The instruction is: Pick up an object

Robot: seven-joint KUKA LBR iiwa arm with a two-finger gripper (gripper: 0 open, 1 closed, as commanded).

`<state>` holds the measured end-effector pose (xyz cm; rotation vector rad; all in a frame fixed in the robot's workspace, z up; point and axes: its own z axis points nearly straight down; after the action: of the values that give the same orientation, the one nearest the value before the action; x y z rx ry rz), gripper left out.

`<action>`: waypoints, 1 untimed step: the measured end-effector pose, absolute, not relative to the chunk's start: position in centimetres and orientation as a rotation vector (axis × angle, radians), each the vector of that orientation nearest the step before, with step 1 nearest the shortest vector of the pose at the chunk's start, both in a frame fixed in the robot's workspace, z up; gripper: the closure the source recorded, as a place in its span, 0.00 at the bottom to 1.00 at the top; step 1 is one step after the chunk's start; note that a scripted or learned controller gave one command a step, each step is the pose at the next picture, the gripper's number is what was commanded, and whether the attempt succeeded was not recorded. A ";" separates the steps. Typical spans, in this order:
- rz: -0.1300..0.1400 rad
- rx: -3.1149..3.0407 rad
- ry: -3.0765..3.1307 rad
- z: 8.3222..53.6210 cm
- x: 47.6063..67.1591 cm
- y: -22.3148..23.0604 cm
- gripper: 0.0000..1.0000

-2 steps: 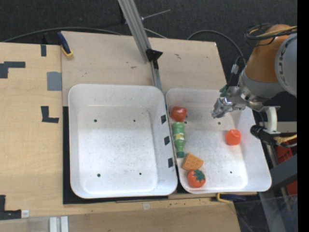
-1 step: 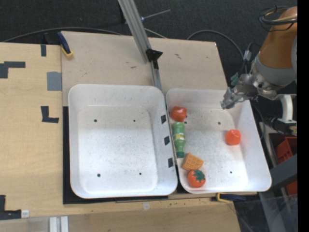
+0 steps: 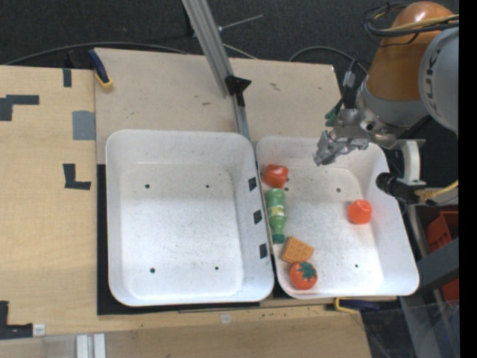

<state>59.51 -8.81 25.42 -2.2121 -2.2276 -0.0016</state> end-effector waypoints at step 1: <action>0.002 -2.213 -2.227 24.0 61.1 -4.2 1.00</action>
<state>61.12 -4.20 24.01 -2.2132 -2.2266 0.0016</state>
